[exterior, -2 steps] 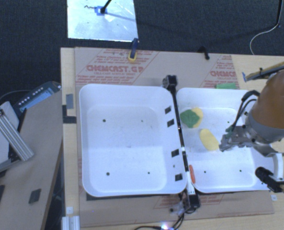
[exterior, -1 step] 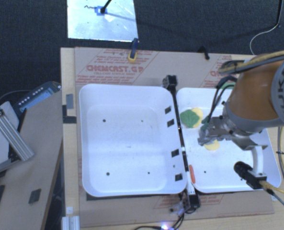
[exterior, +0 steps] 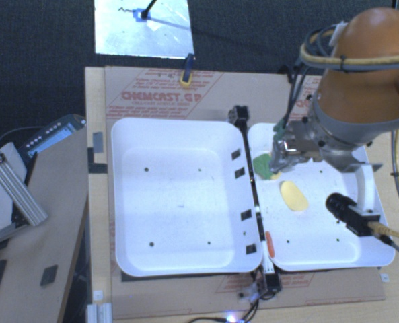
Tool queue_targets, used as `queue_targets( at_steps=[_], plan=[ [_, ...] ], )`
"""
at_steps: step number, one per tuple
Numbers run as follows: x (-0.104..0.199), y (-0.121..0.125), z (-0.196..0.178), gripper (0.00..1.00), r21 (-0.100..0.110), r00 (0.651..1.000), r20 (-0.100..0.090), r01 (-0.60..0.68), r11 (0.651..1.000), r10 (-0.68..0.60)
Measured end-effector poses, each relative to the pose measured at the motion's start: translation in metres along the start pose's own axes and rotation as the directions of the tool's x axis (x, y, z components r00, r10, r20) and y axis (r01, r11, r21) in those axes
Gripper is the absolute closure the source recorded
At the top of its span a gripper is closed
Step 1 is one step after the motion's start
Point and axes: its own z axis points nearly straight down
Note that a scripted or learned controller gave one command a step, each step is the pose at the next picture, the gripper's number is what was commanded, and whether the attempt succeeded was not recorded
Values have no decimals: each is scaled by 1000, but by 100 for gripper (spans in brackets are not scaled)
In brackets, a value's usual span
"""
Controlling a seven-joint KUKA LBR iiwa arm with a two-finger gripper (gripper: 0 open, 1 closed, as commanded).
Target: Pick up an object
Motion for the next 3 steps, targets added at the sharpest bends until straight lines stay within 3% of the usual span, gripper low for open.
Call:
queue_targets(
  at_steps=[1,2,3],
  plan=[
    [-6,1,-156,100,-5,1000,2,-8,1000,8],
    [-87,51,-178,100,9,1000,8,-18,1000,18],
    [-163,112,-175,100,14,1000,9,-18,1000,18]
  ],
)
